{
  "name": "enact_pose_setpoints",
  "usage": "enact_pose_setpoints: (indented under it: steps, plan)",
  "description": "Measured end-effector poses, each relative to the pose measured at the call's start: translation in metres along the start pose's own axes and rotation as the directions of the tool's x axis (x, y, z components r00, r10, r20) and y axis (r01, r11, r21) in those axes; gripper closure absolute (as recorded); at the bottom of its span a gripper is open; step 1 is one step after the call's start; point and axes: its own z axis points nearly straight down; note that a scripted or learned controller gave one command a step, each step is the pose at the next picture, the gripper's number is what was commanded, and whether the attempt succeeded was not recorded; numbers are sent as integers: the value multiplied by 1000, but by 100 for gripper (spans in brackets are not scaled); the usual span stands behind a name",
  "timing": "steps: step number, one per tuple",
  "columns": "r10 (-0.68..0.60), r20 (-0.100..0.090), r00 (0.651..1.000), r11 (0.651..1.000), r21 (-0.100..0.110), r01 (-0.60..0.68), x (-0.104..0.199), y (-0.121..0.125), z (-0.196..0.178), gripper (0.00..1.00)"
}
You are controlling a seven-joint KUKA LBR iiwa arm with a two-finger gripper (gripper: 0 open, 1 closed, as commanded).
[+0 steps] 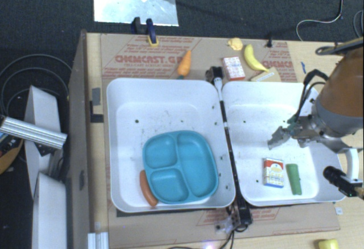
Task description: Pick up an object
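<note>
- The gripper (280, 138) hangs over the right bin (256, 103), near its middle; whether it is parted or closed cannot be told from this slant, and nothing shows in its grasp.
- Just below it, on the bin floor, lie 2 things: a small red-and-white box (274, 173) and a green stick (294, 178) just beside it on the right.
- The left bin (131, 100) holds a blue divided plate (180, 166) with an orange sausage (148, 188) at its lower-left edge.
- Behind the bins on the cardboard lie a carrot (183, 63), a banana (252, 58) and a small patterned box (233, 68).
</note>
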Motion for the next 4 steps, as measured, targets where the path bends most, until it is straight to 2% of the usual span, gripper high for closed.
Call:
enact_pose_setpoints:
  steps: [1, 2, 3, 4]
  plan:
    - [3, 6, 1000, 1000, -5, -3, 5, -14, 110, 0]
    - [1, 0, 1000, 1000, -1, -1, 6, -13, 96, 100]
    - [0, 4, 1000, 1000, -6, 0, -34, 43, 53, 100]
    - [-5, 0, 1000, 1000, -5, 5, 17, 107, 28, 100]
